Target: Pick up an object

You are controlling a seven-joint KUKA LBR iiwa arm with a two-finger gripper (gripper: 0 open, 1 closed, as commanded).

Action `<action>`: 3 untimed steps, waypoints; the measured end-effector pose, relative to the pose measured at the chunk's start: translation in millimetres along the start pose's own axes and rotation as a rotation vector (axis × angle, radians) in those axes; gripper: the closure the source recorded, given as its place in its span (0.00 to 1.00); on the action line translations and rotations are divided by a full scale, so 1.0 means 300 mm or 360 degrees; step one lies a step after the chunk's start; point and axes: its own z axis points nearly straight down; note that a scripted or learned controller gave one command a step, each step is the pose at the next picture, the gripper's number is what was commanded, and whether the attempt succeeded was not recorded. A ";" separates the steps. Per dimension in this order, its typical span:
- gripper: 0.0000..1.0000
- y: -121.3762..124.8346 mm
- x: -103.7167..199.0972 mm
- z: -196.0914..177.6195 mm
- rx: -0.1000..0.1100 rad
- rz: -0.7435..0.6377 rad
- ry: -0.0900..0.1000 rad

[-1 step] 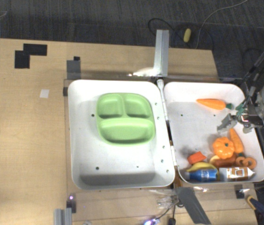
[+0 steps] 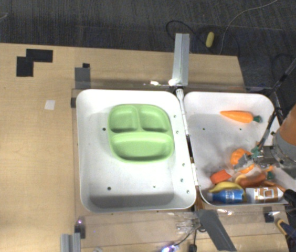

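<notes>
Toy pile: at 5 o'clock in the right bin, nothing lifted yet.
Gripper: low over the pile's orange toy; its grip cannot be told.
Carrot: alone at 12 o'clock.
Green plate: left bin.
Left to do: grab, lift.

Green divided plate in white left bin; orange carrot, blue can in white right bin
</notes>
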 end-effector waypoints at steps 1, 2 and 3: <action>0.00 0.170 -0.024 0.070 -0.0014 -0.0258 0.0004; 1.00 0.178 -0.027 0.033 -0.0028 -0.0257 -0.0005; 1.00 0.332 0.183 -0.315 -0.0008 -0.0335 -0.0001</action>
